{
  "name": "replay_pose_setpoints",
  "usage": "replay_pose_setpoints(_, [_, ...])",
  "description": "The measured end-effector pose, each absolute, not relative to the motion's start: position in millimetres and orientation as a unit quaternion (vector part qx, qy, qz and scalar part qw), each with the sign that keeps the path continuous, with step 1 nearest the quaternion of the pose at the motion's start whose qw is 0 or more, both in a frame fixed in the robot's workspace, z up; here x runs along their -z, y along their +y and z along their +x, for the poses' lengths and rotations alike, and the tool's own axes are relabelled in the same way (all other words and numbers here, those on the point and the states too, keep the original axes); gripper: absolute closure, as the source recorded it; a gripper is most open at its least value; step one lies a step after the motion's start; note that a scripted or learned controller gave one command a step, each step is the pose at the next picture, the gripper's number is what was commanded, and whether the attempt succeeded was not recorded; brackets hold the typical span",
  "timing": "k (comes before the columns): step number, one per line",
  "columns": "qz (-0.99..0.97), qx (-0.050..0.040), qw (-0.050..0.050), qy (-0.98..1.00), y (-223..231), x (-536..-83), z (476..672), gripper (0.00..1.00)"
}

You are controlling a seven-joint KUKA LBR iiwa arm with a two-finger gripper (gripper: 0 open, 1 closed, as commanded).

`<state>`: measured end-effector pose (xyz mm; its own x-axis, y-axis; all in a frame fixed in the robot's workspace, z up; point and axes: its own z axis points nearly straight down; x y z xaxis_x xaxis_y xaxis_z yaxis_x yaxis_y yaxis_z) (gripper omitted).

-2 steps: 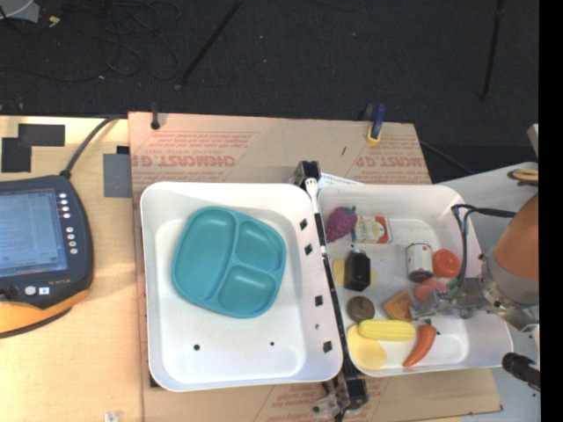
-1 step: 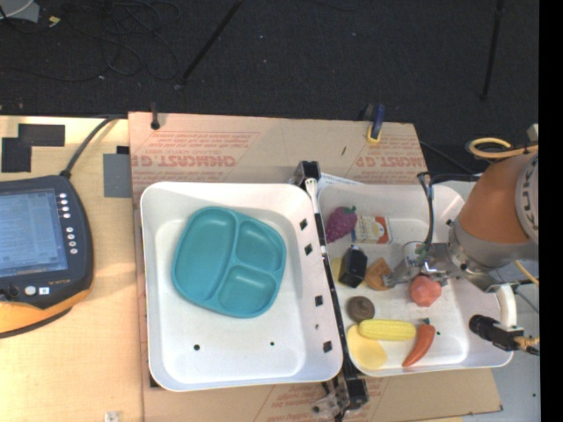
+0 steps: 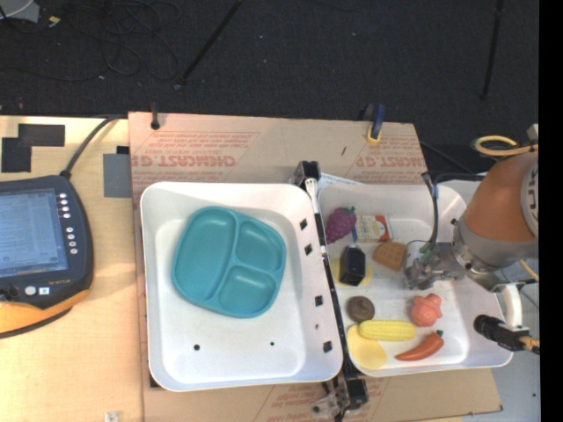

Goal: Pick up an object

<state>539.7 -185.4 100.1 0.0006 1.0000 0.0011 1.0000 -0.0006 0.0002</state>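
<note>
Camera view puts our pincer (image 3: 424,271), spread unreadable to us, low in the right white bin (image 3: 466,345); we should centre it over the pink-red rounded toy (image 3: 426,309) just below before closing.

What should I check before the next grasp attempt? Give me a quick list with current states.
1. Gripper is over the right bin: ok, it sits near the bin's middle.
2. Nothing held yet: cannot tell, the fingertips are too small to read.
3. Target nearby: ok, the red tomato lies just below the gripper and the brown block just to its left.
4. Objects reachable: ok, corn, chili, grapes and the black piece all lie in the right bin.
5. Crowding: not ok, corn, chili and tomato lie close together.
6. Left bin: ok, it holds the teal plate.
</note>
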Motion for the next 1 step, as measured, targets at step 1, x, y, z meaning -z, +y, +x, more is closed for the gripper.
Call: replay_pose_setpoints(1, [-0.708, 0.0006, 0.0, -0.706, -185.7, -100.2, 539.8, 0.0])
